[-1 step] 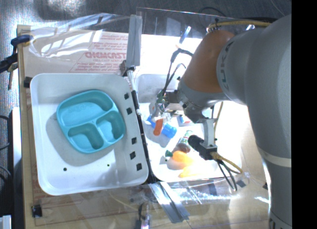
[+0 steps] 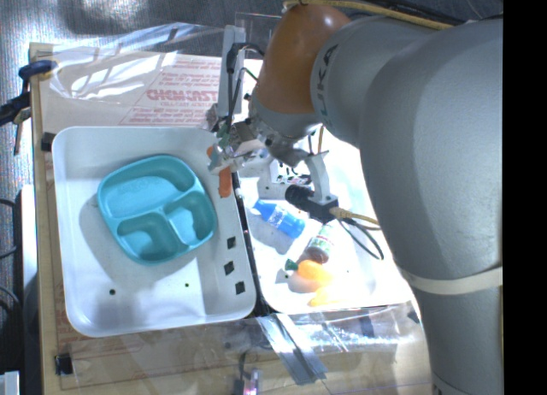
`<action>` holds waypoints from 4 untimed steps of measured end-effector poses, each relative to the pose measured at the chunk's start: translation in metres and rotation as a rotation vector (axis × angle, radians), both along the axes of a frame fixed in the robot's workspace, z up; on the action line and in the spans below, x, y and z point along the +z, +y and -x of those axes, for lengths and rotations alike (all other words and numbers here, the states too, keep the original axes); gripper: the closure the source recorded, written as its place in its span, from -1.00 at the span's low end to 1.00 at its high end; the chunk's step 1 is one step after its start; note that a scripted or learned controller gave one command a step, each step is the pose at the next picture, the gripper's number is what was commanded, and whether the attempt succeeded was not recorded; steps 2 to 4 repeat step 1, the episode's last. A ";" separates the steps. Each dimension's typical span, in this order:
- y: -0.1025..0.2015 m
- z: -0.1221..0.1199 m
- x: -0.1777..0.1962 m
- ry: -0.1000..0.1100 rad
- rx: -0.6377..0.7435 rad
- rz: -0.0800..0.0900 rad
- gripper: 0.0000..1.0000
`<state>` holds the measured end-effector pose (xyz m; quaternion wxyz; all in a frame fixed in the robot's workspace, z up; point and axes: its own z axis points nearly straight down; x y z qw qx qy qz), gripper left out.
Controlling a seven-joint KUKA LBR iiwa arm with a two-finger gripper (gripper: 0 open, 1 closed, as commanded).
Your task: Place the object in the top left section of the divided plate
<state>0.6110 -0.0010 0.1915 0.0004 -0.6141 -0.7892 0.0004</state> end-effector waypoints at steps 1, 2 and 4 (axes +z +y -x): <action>0.000 0.000 0.000 0.000 0.000 0.000 -1.00; 0.000 0.000 0.000 0.000 0.000 0.000 -1.00; 0.000 0.000 0.000 0.000 0.000 0.000 -1.00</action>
